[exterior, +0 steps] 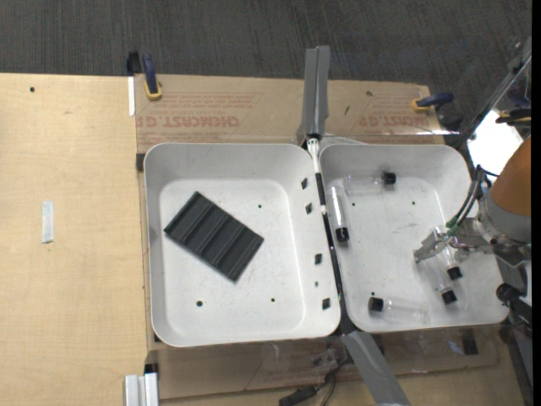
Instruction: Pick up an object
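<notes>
In the right bin (397, 155) lie several clear tubes with black caps. One tube (339, 214) rests against the left wall, long axis running along that wall, black cap toward the near edge. Another (372, 179) lies near the far edge, crosswise, cap pointing right. A third (396, 309) lies along the near edge, cap pointing left. Two more (450, 282) sit by the right edge, just under the gripper (433, 248), caps toward the near edge. Whether the gripper is grasping anything cannot be told. The left bin (161, 227) holds a dark ribbed slab (213, 236), lying flat and set diagonally.
</notes>
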Tool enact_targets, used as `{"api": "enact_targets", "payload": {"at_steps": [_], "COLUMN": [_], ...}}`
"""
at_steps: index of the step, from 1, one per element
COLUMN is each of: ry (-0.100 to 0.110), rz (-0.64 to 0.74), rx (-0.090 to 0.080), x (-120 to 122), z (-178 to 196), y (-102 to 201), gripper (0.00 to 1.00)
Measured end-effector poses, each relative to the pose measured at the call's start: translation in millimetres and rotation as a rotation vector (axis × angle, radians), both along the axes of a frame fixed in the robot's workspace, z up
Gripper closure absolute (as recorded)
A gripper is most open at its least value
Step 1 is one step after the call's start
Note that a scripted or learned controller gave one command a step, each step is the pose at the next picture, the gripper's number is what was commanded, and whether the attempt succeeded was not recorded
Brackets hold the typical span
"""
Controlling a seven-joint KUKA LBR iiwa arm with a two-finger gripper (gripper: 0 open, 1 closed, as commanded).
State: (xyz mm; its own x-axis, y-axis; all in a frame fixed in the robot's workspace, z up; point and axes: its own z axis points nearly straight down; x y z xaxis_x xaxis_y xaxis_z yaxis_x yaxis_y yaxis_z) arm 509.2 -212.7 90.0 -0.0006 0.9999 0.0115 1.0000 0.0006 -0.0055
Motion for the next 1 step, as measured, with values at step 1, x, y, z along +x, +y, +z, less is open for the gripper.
{"api": "enact_targets", "payload": {"at_steps": [1], "ry": [0.000], "rz": [0.000], "rx": [0.000], "x": [0.0], "z": [0.0], "y": [0.0], "gripper": [0.00]}}
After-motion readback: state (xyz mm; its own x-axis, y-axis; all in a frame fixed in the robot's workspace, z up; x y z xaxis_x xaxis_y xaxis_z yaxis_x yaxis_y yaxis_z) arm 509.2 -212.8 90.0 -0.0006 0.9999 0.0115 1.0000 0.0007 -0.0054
